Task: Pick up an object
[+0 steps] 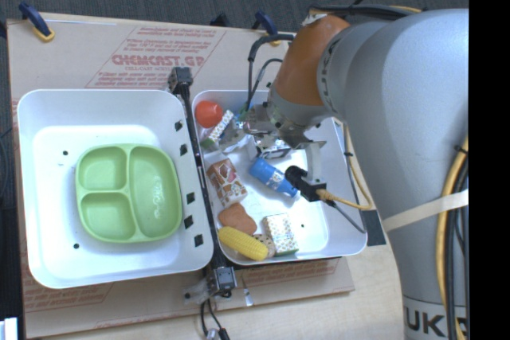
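Right half of the frame: grey arm [398,131] with an orange band, bent down over the right bin [344,228].

Left half: left bin [32,115], white and shallow, with a pale green divided plate [127,191] flat at its centre. Under both bins, a brown cardboard sheet [159,52] with red print, clamped at the upper left by a blue clip [36,20].

Upper middle of the right bin: gripper [271,141], low among the items. Opening width: cannot tell, since the wrist hardware hides it. Nothing seen held.

Centre of the right bin, just below the gripper: blue bottle [271,175], short and cylindrical, bright blue with a pale label end, on its side and tilted toward the lower right.

Remaining items in the right bin:
- patterned carton [225,179], left of the bottle;
- yellow corn cob [243,243], at the lower edge;
- checkered box [280,233], just right of the cob;
- brown piece [237,217], above the cob;
- red ball [209,112], in the upper left corner.
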Robot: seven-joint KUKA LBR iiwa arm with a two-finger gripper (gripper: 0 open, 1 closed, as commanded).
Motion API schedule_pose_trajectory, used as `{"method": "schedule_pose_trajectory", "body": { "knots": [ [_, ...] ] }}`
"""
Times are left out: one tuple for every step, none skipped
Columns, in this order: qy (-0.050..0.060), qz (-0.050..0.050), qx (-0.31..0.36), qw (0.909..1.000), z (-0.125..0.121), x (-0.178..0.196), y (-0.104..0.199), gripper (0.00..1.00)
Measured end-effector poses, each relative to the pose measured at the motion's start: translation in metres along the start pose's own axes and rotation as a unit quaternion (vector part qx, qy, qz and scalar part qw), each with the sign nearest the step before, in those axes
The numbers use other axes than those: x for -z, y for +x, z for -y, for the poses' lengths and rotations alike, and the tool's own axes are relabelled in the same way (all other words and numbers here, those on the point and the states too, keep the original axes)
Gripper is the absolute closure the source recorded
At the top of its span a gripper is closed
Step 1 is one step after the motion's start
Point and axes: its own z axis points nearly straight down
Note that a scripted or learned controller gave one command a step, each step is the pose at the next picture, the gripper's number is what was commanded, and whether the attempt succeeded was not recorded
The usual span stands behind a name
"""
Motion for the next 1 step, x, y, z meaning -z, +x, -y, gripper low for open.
{"method": "schedule_pose_trajectory", "body": {
  "knots": [
    [-0.005,-0.002,0.002,1.0000,0.0079,-0.0045,-0.0506,0.00]
  ]
}}
